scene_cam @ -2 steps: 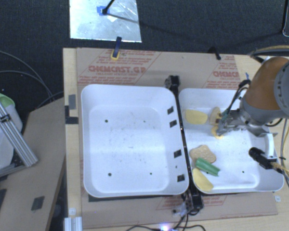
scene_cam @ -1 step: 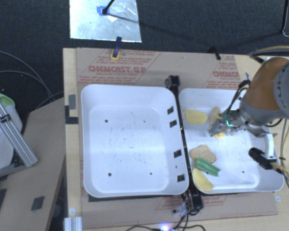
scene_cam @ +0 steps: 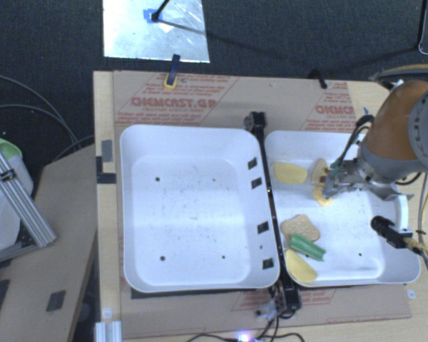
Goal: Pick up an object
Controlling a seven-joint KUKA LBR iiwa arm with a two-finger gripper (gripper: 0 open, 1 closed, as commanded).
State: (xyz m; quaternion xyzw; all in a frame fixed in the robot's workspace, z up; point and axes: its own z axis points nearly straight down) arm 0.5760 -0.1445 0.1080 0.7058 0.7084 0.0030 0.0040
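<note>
Jaws (scene_cam: 327,189) over rounded yellow piece (scene_cam: 321,197).

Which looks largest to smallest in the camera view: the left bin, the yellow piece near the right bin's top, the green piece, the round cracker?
1. left bin
2. yellow piece; the round cracker looks about alike, so I won't separate them
3. green piece, narrowest, though partly overlapping its neighbours

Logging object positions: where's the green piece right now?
In the camera view, the green piece lies in the right bin, toward its near-left corner, between a tan cracker-like piece above it and a yellow piece below it.
</note>
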